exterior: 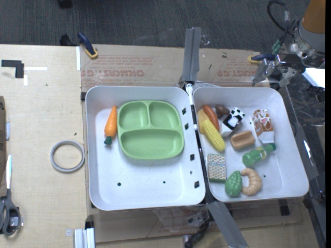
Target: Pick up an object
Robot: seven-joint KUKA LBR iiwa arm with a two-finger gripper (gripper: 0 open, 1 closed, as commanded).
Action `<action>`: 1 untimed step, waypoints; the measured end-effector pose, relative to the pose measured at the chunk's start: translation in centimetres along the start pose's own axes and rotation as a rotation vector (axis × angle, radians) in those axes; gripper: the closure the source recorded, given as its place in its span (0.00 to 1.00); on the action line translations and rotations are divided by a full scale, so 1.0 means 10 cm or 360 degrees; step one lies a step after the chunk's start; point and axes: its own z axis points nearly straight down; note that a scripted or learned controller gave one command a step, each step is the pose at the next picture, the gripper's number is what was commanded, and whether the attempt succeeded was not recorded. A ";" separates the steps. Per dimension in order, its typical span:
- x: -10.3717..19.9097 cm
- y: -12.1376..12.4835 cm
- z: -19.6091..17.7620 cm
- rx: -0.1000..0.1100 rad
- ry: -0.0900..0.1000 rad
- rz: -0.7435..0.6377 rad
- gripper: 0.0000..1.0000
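Observation:
My gripper point(270, 76) hangs over the back right corner of the right bin point(295, 154), open with nothing between its fingers. In that bin lie a yellow corn cob point(212, 132), a red-orange sausage point(210, 114), a black-and-white toy point(235, 118), a red-and-white carton point(262, 122), a brown bun point(242, 139), a green bottle point(257, 155), a checkered packet point(216, 167), a green leafy piece point(234, 184) and a tan croissant point(252, 181). The left bin point(98, 180) holds a green divided plate point(151, 129) and a carrot point(110, 122).
A grey ring point(67, 155) and scissors point(9, 213) lie on the bench at the left. A blue clamp point(88, 45) sits behind the left bin. A metal bar point(191, 56) stands upright behind the seam where the bins meet.

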 end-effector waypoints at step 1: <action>0.23 0.06 1.24 0.0002 0.0000 0.0230 0.00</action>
